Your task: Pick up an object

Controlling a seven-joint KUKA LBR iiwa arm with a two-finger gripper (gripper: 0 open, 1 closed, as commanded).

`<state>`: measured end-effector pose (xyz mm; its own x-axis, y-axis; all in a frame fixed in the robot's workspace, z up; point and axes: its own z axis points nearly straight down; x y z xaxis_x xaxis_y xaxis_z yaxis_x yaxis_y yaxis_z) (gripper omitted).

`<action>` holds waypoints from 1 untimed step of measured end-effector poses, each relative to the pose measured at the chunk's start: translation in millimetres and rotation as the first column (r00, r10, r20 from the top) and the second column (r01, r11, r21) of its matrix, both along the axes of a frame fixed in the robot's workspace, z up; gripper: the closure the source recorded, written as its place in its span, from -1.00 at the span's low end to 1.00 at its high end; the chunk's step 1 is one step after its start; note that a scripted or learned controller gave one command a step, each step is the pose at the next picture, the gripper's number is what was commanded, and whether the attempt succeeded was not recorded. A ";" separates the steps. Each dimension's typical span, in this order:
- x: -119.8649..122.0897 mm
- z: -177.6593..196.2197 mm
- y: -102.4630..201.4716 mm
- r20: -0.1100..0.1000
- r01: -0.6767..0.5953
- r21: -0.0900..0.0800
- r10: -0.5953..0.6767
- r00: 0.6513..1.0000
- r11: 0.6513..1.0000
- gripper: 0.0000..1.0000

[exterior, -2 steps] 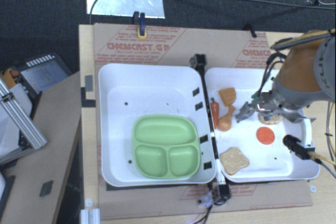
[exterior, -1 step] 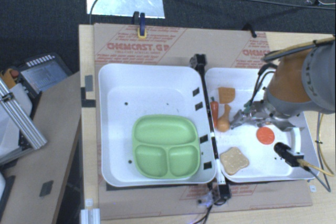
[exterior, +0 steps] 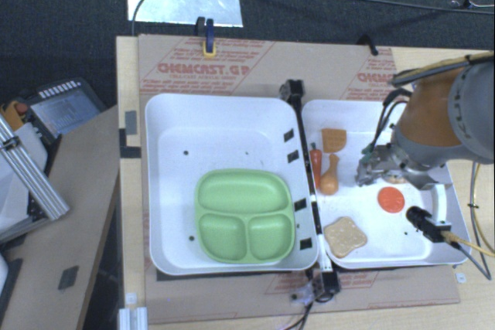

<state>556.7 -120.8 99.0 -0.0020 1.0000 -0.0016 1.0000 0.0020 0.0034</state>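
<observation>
The right bin (exterior: 352, 113) holds a tan square piece (exterior: 334, 139), a red and orange carrot-like toy (exterior: 316, 161), an orange pear-shaped toy (exterior: 330, 175), a red disc (exterior: 391, 200) and a slice of toast (exterior: 344, 236). My gripper (exterior: 373, 167) hangs over the middle of this bin, just above and left of the red disc and right of the pear-shaped toy. Nothing shows between it and the bin floor.
The left bin (exterior: 186, 127) carries a green three-compartment plate (exterior: 244, 214) at its front right. A ridge with black clips (exterior: 302, 158) divides the bins. The arm's orange band (exterior: 429, 116) crosses the right bin's far right side.
</observation>
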 end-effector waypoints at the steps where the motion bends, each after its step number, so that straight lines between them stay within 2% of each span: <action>1: -5.3 61.4 1.3 0.002 -0.001 0.001 0.001 1.000 1.000 1.00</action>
<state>551.5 -119.6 160.5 -0.0033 1.0000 -0.0010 1.0000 0.0033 0.0058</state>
